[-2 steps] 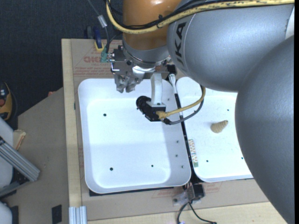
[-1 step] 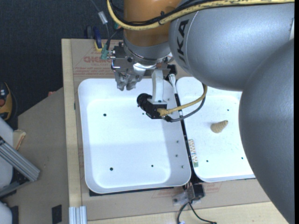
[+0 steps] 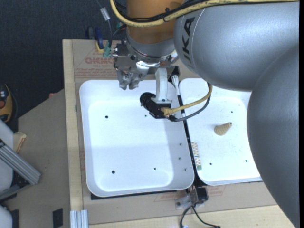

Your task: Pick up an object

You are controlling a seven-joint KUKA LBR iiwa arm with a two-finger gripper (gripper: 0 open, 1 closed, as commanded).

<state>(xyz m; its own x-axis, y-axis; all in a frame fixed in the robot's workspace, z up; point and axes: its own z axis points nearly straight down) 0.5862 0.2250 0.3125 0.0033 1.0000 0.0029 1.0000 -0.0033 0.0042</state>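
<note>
We look down on a flat brown wooden counter [image 3: 71,127] with a dark floor around it. Two shallow white plastic bins sit on it side by side. The left white bin [image 3: 133,175] has small dark dots on its floor. The right white bin [image 3: 228,170] touches it along a dark middle line.

In the right bin we see one small tan cone-shaped object [image 3: 223,128]. It lies on its side on the white floor, about halfway down the bin and well apart from the tool. Nothing touches it.

The big grey robot arm with the orange band [image 3: 237,46] comes in from the right and covers the top right of the view. The orange band [image 3: 152,13] sits up high, just above the wrist. Yellow and black cables [image 3: 194,103] loop around the arm and hang down near the line between the bins.

The small grey metal tool [image 3: 128,81] hangs over the top edge of the left bin, near its far wall. We can see its short grey tips pointing down, close together. We cannot tell if it is open or closed, and we see nothing held in it.

A black part with a white piece [image 3: 156,101] hangs just beside the tool, over the left bin near the middle line.
</note>
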